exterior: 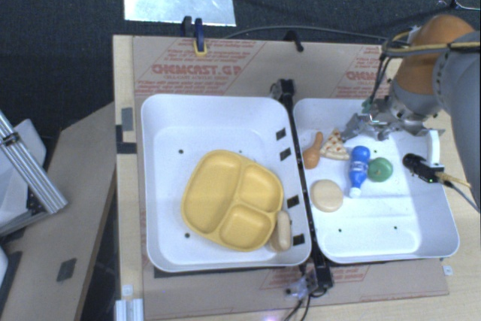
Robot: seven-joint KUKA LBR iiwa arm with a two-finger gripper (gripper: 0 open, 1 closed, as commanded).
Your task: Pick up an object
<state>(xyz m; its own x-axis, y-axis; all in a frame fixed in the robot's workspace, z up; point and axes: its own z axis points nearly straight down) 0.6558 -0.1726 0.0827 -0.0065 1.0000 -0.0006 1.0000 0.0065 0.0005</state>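
Clutter you need to weigh lies mostly in the right bin (432, 237). The gripper (361, 125) hangs over its far part, just beside a pizza slice (336, 148). Whether the gripper is parted or closed, you cannot tell from this slant.

You have 5 things packed close in that bin. A brown drumstick-shaped piece (313, 150) lies against the pizza slice on the side toward the divider. A blue bottle (359, 165) lies on its side, white cap toward the near edge, touching a green ball (381, 170). A tan round bun (327, 195) sits just beside the cap.

In the left bin (169, 131) you see 2 more: a yellow tray (233, 199) with 3 compartments, tilted across the floor, and a beige roll (282, 230) touching its near corner by the divider.
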